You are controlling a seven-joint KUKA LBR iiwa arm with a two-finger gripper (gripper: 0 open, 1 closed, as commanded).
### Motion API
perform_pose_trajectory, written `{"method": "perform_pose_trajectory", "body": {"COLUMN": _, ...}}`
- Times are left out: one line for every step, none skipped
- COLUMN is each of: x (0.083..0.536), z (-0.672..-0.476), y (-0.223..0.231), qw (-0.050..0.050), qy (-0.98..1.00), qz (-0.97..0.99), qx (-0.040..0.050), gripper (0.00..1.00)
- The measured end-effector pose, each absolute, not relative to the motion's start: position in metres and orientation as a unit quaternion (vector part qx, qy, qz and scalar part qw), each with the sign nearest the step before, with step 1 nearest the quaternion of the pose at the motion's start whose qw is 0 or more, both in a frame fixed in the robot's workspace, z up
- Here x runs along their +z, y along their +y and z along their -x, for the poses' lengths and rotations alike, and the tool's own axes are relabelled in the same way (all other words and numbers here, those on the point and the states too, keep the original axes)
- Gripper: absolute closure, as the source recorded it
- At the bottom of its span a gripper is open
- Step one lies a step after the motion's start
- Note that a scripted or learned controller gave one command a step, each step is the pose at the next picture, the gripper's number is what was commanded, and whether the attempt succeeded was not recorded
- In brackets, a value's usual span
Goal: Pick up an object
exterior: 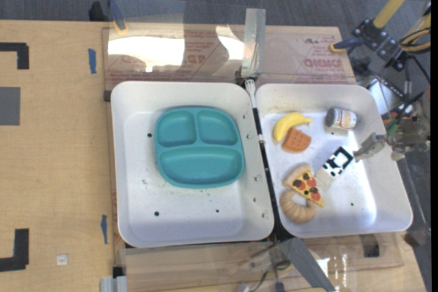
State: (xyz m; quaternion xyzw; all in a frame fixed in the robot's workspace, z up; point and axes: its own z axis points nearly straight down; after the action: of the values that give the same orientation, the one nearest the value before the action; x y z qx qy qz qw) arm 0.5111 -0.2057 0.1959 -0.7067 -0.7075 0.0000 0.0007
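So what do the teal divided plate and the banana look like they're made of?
Teal divided plate: probably moulded plastic, uniform colour with a soft matte sheen and rounded compartment ridges. Banana: seemingly a plastic toy, flat even yellow and smooth, though too small to be sure.

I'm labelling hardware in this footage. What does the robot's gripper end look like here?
At the right bin's right edge, the gripper appears as pale grey metal, slim and pointing into the bin. Behind it sits a bulkier grey wrist block with thin coloured cables. No markings are legible.
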Motion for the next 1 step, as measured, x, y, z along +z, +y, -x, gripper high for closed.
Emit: {"method": "perform_pose_trajectory", "body": {"x": 0.1198, "z": -0.5107, "y": -0.1358, "qw": 0.003, "qy": -0.540, "qz": 0.842, "qx": 0.0016, "gripper": 0.00}}
